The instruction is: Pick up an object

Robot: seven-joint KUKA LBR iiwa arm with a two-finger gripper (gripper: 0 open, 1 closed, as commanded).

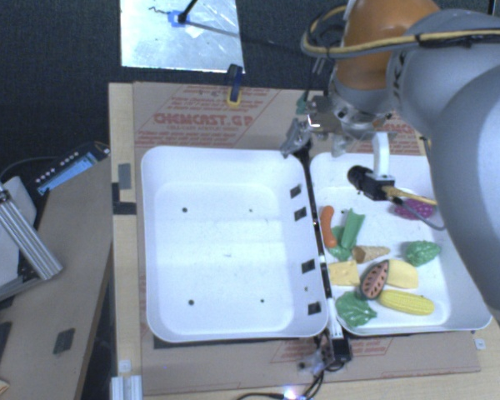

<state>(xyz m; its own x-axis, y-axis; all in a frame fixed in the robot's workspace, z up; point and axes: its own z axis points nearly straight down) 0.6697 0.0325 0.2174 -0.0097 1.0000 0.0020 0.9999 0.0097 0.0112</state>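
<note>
Left bin (162, 223): white, shallow. Gripper (317, 142): above the far rim of the right bin (454, 302), by the divider; fingers apart, gripping 0 items. Likeliest pick: carrot (327, 223), lying nearer the camera than the fingers, long axis along the divider. Purple item (412, 210): partly hidden, kind unclear.

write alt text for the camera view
A grey robot arm's gripper hovers at the far end of the divide between the left bin and right bin. The right one holds toy food, including a corn cob and an orange carrot.
</note>
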